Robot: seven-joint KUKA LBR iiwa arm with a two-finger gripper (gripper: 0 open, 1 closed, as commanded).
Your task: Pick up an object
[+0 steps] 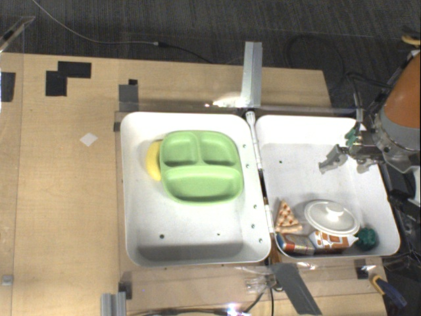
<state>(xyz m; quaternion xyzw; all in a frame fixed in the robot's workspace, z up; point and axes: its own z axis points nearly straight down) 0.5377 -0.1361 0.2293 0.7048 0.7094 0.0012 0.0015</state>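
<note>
My gripper (346, 158) sits over the upper right part of the right bin (296, 143), fingers spread apart w/ nothing between them. So open, empty. It looks to be above the bin floor, not touching any item; can't judge height exactly.

Progress, as I read it: pick not done yet. No object lifted, no contact. Left to do: choose a target, come down on it, close, lift.

Nearest candidates are the pile along the right bin's lower edge, well apart from the gripper. Count there: 1 white lidded bowl (331, 216), 1 pizza-slice toy (287, 218) just left of it, 1 small orange/white carton (328, 240) in front of the bowl, 1 dark green thing (367, 237) at the corner, 1 marker-like stick (297, 247) by the bin edge. They're crowded, touching or nearly so.

Further out, left bin (191, 236): 1 green divided tray (200, 164), 3 compartments, and 1 yellow item (152, 162) poking out from under its left side, prob. a banana, mostly hidden.

Bins: 2. Total loose items I count: 7.
</note>
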